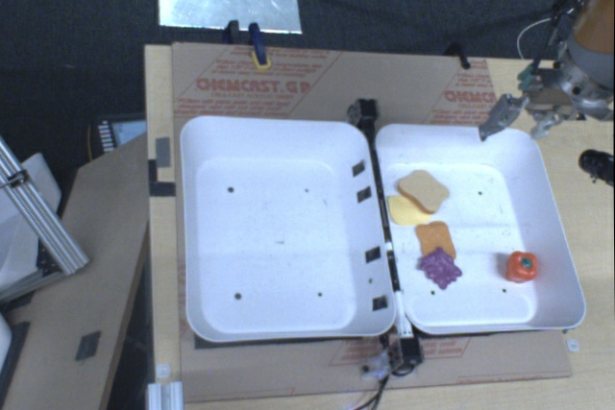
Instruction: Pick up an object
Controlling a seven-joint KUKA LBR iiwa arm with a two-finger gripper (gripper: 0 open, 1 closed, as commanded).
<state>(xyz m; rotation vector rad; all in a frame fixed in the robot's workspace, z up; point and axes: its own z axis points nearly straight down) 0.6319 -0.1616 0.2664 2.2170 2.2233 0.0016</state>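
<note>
Orange object (520, 266) in right bin (553, 197); board lettering "CHEMCAST GP" (254, 84).

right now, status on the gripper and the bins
Gripper above right bin's far rim, holding nothing. Five items bunched there, tomato apart. Nothing in the way.

Grey KUKA arm (588, 34) enters from right edge, upper corner — wrist angled down-left, cables looped beside it. Two-finger metal gripper (519, 115) hangs at wrist end, tips pointing down-left — two grey fingers (499, 117) spread apart, nothing between them.
</note>
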